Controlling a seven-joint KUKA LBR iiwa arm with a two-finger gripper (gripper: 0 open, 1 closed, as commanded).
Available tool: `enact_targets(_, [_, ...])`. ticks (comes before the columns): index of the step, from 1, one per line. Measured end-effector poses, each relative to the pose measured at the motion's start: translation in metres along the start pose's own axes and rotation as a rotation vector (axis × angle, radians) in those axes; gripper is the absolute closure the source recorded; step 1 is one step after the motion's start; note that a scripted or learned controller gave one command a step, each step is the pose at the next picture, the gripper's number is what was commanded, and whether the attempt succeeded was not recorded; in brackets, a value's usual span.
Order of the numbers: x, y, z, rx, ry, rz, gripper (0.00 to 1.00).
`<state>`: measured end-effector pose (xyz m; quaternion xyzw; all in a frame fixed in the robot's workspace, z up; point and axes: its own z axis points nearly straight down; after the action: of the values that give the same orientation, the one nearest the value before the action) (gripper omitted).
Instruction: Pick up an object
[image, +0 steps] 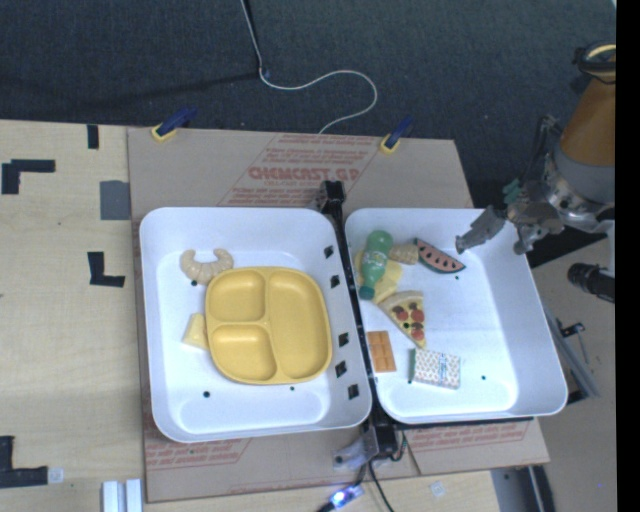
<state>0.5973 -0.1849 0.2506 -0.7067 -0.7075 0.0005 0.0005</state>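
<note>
- Left bin (160, 300): holds a yellow tray (268, 325) with three wells, lying flat across the middle. A curled croissant (205, 264) sits just beyond its far left corner; a pale wedge (194, 330) pokes out from under the tray's left edge. Both are crowded by the tray, so awkward first picks.
- Divider: black clips (340, 345) run along the seam, joining the bins.
- Right bin (520, 330), left part: bottle (375, 258) lies against the left wall, touching a yellow bit (404, 254). Pizza slice (408, 314) just near of it. An orange card (381, 351) lies flat by the wall, and a box (436, 369) sits near of the pizza.
- Melon slice (440, 258) lies far-centre, right of the bottle, with bare floor around its right side. Probably the easiest target, being nearest the tool and least hemmed in.
- Gripper (480, 233): hangs above the bin's far right part, just right of the melon, slanted in from the right. Cannot tell if it is spread or pressed together; nothing seen in it.
- No object lifted yet; all candidates rest on bin floors.
</note>
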Motion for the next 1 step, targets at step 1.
enact_targets(1, [0.0001, 0.0096, 0.0526, 0.004, 0.000, -0.001, 0.00])
